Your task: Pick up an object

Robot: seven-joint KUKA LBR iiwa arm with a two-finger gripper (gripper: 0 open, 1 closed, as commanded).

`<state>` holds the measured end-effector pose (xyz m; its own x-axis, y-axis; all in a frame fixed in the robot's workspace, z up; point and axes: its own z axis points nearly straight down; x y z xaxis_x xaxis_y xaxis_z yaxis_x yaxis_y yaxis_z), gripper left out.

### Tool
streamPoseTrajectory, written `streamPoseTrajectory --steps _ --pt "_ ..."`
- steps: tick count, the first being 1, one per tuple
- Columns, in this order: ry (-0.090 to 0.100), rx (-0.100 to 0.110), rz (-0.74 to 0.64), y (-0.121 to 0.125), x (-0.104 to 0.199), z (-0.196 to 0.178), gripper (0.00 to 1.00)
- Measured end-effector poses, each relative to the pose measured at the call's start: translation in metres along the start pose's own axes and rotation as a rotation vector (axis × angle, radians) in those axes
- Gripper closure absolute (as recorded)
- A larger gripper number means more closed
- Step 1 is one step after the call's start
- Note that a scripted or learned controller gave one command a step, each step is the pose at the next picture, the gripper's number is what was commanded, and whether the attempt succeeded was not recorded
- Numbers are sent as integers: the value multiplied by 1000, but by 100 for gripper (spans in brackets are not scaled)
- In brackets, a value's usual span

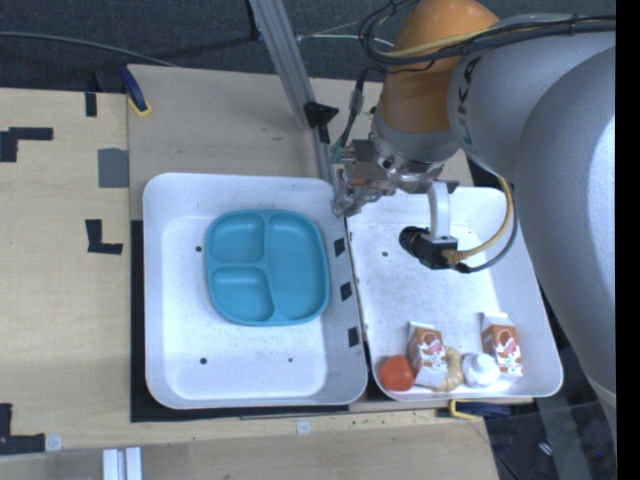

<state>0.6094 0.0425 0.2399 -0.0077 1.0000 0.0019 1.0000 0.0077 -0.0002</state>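
Camera view has the claw [347, 196] sitting up at the far end of the bins, right over the divider where the two meet. Can't tell if its fingers are apart or together, way too blurry and small, and nothing visibly in it. The pickable stuff is well apart from it, bunched in the near corner of the right bin [520, 268]: an orange ball [397, 372], two little cartons [429, 352] [501, 344], a tan piece [455, 368] and something white [482, 370], all just beside each other. Left bin [160, 268] holds a blue divided plate [267, 267], lying flat around its middle.
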Motion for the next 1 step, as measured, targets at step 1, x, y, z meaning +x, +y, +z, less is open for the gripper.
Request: streamPoseTrajectory --steps 1 --pt "-1 2 2 5 44 6 100"
